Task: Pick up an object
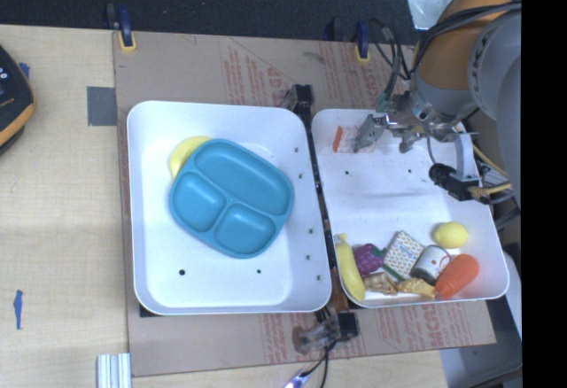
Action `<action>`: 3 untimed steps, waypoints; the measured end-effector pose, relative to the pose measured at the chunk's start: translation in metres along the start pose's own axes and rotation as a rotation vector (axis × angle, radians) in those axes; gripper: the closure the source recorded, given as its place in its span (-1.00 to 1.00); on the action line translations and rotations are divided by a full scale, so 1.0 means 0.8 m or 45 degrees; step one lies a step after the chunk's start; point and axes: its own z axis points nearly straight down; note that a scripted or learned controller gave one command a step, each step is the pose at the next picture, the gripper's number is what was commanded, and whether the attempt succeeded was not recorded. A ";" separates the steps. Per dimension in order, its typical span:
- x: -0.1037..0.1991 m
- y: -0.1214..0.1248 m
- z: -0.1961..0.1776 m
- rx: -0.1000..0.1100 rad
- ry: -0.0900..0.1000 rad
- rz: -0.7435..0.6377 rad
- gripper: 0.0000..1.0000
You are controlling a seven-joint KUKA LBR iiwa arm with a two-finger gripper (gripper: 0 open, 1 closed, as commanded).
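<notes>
My gripper (386,136) hangs over the far edge of the right bin (390,187), its two fingers spread apart with nothing between them. A small orange-red piece (337,139) lies just left of the fingers in the bin's far left corner. Along the near wall of the right bin sit a banana (346,269), a purple item (368,259), a patterned box (404,252), a small can (431,263), a yellow ball (450,235) and an orange carrot (456,275).
The left bin (159,284) holds a blue divided plate (231,197) lying over a yellow object (183,151). A black cable and connector (450,180) hang by the arm at the right bin's right side. Clamps sit at the bench's far edge.
</notes>
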 end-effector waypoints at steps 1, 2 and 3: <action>0.029 -0.001 0.049 0.001 -0.001 0.001 -1.00; 0.030 0.005 0.048 -0.004 -0.001 0.002 -1.00; 0.029 0.006 0.048 -0.004 -0.002 0.002 -1.00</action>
